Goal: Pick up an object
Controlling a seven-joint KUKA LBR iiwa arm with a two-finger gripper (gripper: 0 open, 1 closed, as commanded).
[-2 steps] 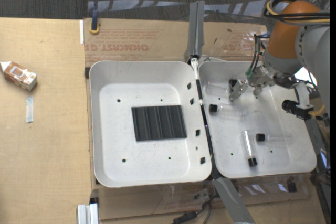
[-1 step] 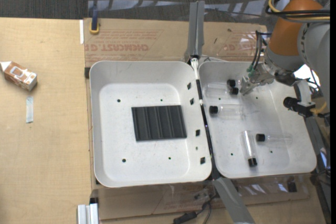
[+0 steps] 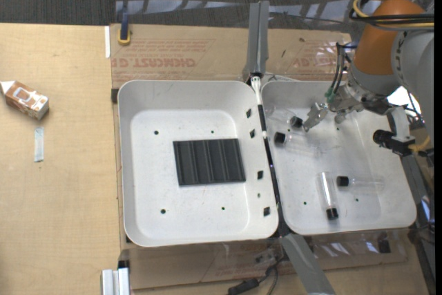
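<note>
Several small clear tubes with black caps lie in the right bin (image 3: pixel 387 214): one (image 3: pixel 295 122) near its back left, one (image 3: pixel 280 137) by the left wall, a longer one (image 3: pixel 328 195) at the front, and one (image 3: pixel 343 182) beside it. A dark ribbed rectangular pad (image 3: pixel 208 162) lies flat in the middle of the left bin (image 3: pixel 138 204). My gripper (image 3: pixel 326 114) hangs over the back of the right bin, just right of the back-left tube, fingers spread with nothing between them.
The grey arm with its orange band (image 3: pixel 383 41) comes in over the right bin's back right corner. A metal divider (image 3: pixel 257 38) stands between the bins at the back. A small carton (image 3: pixel 26 100) and a white strip (image 3: pixel 39 146) lie on the bench far left.
</note>
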